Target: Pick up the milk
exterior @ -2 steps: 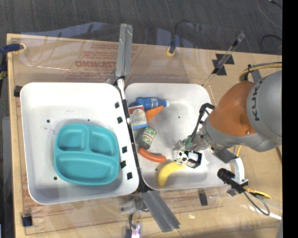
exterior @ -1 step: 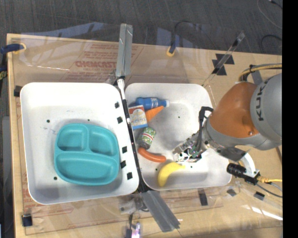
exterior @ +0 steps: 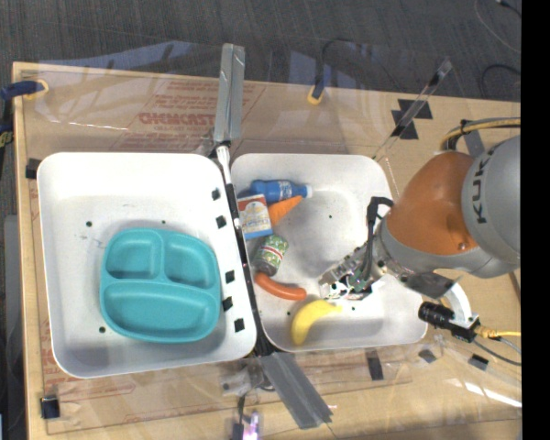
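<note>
I see my tool (exterior: 348, 278) low in the right bin (exterior: 348, 177), just above the banana (exterior: 312, 319); its fingers are too cluttered to read. Along that bin's left wall lie a blue bottle (exterior: 280, 191), what looks like the milk carton (exterior: 254, 218), a green can (exterior: 271, 254) and a red sausage (exterior: 280, 288). The left bin (exterior: 73, 191) holds a teal divided plate (exterior: 159, 284).

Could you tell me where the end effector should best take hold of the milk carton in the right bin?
Probably across the milk carton's narrow sides, coming straight down. It lies flat against the bin's left wall, with the blue bottle above and the green can below, so its mid-body looks easiest to reach.
</note>
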Robot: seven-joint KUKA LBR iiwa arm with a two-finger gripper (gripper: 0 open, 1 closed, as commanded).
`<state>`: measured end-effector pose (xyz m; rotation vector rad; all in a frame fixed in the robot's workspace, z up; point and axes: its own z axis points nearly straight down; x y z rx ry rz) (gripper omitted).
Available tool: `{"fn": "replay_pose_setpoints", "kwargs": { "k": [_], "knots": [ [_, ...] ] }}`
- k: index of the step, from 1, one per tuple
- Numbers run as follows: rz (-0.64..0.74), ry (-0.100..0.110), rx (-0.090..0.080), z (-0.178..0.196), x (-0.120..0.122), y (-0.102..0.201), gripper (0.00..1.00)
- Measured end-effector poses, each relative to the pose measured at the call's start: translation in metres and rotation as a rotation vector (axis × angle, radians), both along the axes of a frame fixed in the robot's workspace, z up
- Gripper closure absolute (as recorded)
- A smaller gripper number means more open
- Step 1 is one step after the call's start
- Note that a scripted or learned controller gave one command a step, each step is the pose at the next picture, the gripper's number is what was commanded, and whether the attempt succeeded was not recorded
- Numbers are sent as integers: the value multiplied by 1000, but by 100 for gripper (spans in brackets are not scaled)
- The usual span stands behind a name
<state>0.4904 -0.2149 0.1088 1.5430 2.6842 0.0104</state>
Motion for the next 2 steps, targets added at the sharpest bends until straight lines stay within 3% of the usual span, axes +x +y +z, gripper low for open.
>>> {"fn": "replay_pose_setpoints", "kwargs": {
  "k": [2],
  "knots": [
    [0,0,0,0,0,0,0]
  ]
}}
